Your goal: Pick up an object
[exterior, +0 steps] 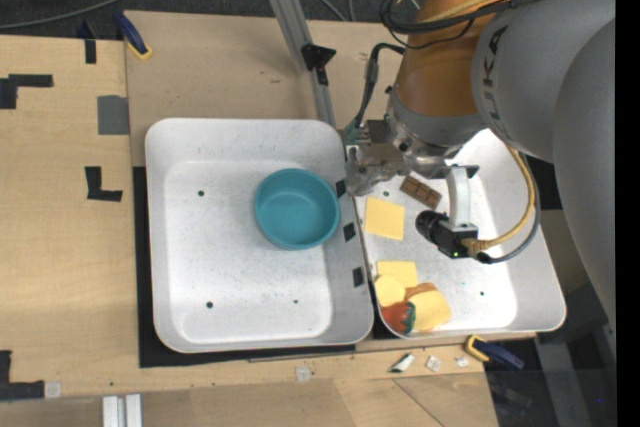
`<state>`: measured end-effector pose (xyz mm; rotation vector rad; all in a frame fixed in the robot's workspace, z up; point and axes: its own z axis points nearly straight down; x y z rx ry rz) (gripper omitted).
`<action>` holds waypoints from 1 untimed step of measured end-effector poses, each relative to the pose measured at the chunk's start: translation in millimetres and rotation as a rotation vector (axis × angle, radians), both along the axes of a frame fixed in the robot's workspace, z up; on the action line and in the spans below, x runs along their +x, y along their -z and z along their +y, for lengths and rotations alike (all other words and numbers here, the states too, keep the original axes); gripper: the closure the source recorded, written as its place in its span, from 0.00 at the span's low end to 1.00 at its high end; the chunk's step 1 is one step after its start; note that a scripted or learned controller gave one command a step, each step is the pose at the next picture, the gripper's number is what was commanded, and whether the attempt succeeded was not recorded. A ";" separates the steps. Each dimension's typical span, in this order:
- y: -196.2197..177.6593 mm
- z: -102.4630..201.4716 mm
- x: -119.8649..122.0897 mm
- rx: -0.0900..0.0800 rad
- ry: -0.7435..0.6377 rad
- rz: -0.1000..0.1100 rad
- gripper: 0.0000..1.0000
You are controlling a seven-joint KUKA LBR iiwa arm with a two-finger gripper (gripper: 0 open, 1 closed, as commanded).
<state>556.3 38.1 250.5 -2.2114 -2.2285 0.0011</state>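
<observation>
You've got 2 white bins: left bin (180, 315) holds 1 teal bowl (296, 207), right bin (520, 305) 2 yellow squares. Upper square (385, 218) lies flat just at 6 o'clock of the pincer (366, 170), no clear long axis. Pincer state: can't tell.

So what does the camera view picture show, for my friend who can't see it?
A big grey and orange robot arm reaches down over the right white bin, its gripper near the bin's top left corner. Below it lie yellow squares and a small pile of yellow, orange and red pieces. The left white bin holds a blue bowl.
</observation>
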 end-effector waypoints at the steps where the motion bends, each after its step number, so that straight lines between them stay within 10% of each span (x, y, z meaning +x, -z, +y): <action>1: 27.5 46.7 20.1 -0.001 0.002 0.002 1.00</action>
